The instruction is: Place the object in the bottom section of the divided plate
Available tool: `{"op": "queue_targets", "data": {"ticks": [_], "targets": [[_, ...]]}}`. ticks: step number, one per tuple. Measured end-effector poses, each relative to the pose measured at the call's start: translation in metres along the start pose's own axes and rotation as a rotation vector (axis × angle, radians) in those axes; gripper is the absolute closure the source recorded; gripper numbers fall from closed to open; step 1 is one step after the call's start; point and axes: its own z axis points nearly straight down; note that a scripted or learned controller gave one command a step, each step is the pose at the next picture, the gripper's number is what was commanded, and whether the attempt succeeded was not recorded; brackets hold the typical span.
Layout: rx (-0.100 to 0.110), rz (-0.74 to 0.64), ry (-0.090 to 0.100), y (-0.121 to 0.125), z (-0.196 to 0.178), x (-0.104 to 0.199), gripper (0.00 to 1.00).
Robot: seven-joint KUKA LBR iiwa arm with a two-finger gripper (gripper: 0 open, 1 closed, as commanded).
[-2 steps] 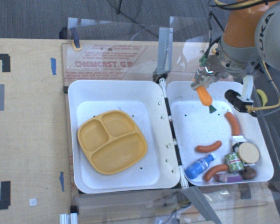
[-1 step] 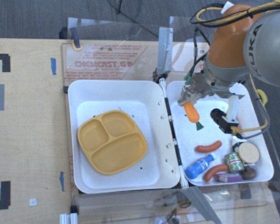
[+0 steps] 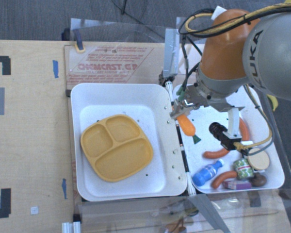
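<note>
While the arm [image 3: 242, 52] is held over the right bin [image 3: 274, 176], the gripper [image 3: 184, 106] is seen at that bin's left edge, directly above the toy carrot [image 3: 186, 125]. The carrot is touched or nearly touched (contact cannot be told), and the gripper's state cannot be told either. The yellow divided plate [image 3: 117, 147] is sat in the left bin [image 3: 85, 178], well apart from the carrot. Sausages [image 3: 216, 154] and a blue bottle [image 3: 206, 173] are left in the right bin.

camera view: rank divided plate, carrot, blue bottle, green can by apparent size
1. divided plate, by far the largest.
2. and 3. carrot and blue bottle: look about alike, and the carrot is partly hidden under the arm, so no ranking.
4. green can, smallest.
</note>
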Motion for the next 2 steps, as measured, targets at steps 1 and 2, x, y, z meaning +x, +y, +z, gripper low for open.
{"op": "queue_targets", "data": {"ticks": [1, 2], "targets": [[0.0, -0.013, 0.0, -0.058, 0.009, 0.071, 1.0], [-0.003, -0.196, -0.001, -0.025, 0.025, 0.13, 1.0]]}}
